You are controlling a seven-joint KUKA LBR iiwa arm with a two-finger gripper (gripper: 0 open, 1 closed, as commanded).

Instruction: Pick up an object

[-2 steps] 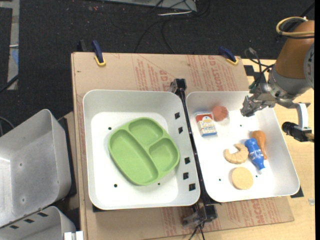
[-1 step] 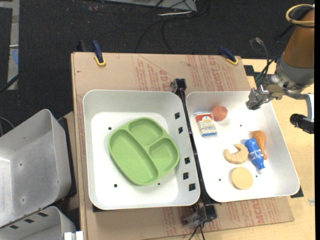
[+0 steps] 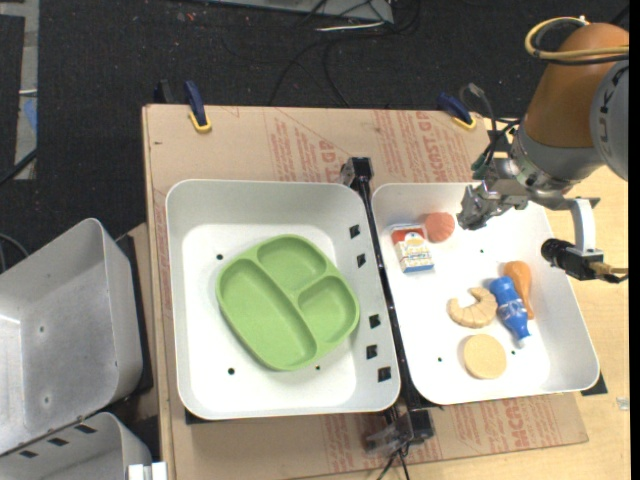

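My gripper [image 3: 478, 211] hangs above the right white bin [image 3: 560, 368]. Just beside me lie a round red piece [image 3: 440, 227] and a small white carton [image 3: 412, 249]. Bare floor opens between them and the croissant [image 3: 472, 310], blue bottle [image 3: 510, 308] and orange carrot [image 3: 520, 280] cluster.

light: bright, even overhead | shadows: soft, faint | focus: slightly soft throughout | floor: dark
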